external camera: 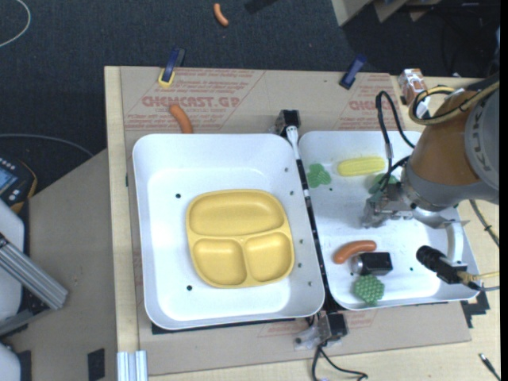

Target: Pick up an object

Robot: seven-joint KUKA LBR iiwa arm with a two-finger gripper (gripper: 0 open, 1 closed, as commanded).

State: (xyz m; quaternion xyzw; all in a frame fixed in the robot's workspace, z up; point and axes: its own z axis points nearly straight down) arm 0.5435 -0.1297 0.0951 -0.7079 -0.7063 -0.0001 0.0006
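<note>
We see the gripper (379, 211) low in the right bin (341, 280); whether its fingers are spread or pressed together, we cannot tell. The sausage (354, 250) lies just below-left of it, long axis nearly left-right, beside a black block (375, 263).

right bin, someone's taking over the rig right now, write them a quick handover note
Gripper: low in the right bin, between the toys; nothing seen between its fingers, and open or shut can't be told.
Things: corn cob and a green piece at the far side; sausage, black block and green ball at the near side. Yellow divided plate sits in the left bin.
Done: no pick yet.
Left: grasp one object and lift.
</note>
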